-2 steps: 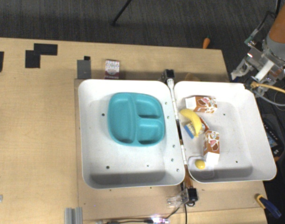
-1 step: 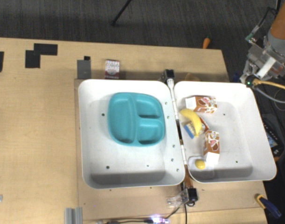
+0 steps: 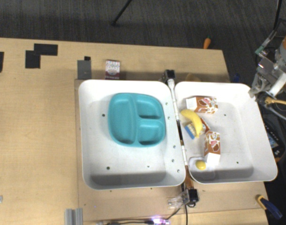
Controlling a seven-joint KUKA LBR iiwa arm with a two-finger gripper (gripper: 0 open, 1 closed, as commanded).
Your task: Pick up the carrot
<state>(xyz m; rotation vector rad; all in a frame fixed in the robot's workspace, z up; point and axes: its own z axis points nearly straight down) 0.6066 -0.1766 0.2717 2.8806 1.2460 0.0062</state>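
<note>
In the right bin (image 3: 243, 125), an orange sliver that looks like the carrot (image 3: 203, 125) lies mostly hidden under a yellow banana (image 3: 191, 119), near the bin's left wall. My gripper (image 3: 256, 89) hangs at the end of the grey arm (image 3: 274, 64), over the far right rim of that bin. It is well to the right of the carrot and nothing shows in it.
Around the banana lie two brown-and-white snack packs (image 3: 202, 105) (image 3: 212, 143), a small blue item (image 3: 190, 131) and a small yellow piece (image 3: 200, 164). The left bin (image 3: 93, 125) holds a teal divided plate (image 3: 135, 119). Cables hang off the bench's right edge.
</note>
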